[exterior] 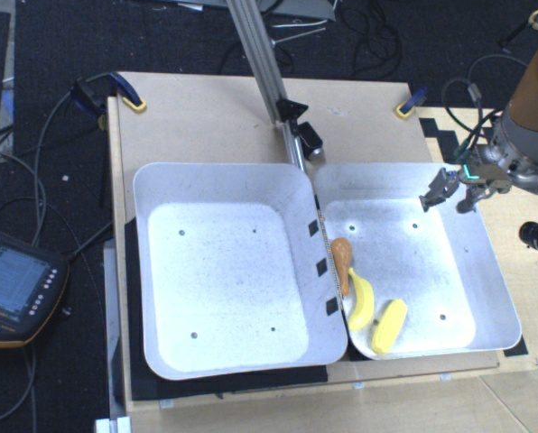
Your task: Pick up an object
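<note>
**Claw apart above the right bin's far edge**

The claw (pixel 451 195) hangs spread and holds nothing over the right bin (pixel 486 269). The banana (pixel 362 302), yellow block (pixel 388 325) and orange piece (pixel 341 258) lie well apart from it, by the bin's near-left corner.

Two white bins (pixel 222 180); seemingly three objects: banana (pixel 363 301), yellow piece (pixel 389 325), orange-brown piece (pixel 341 255).

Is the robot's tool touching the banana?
Apart. The camera view shows the tool up near the right bin's far edge, with bare white floor between it and the banana.
</note>
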Available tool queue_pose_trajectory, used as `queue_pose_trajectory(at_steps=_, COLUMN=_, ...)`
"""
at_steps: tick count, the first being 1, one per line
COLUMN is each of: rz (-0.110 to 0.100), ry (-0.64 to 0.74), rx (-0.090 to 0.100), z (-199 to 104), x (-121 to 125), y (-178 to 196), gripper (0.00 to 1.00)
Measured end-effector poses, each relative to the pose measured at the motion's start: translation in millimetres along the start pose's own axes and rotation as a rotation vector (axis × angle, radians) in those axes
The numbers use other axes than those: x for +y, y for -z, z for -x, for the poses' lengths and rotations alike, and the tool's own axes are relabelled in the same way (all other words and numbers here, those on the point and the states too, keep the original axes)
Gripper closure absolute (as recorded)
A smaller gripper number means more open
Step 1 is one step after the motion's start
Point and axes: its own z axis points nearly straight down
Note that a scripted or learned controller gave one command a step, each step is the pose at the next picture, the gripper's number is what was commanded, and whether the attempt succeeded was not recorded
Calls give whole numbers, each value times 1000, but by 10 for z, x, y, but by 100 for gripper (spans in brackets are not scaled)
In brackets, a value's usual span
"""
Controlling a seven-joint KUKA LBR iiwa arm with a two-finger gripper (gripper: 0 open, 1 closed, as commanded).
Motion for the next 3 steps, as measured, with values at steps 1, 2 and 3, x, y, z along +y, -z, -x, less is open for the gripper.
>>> queue_pose_trajectory(at_steps=1, rz=0, ry=0, rx=0, z=0, x=0, y=0, gripper=0)
queue_pose_trajectory(at_steps=2, rz=-4, ry=0, rx=1, z=50, x=-90, y=-547, gripper=0)
queue_pose_trajectory(at_steps=3, rz=-4, ry=0, rx=1, z=87, x=-67, y=-984, gripper=0)
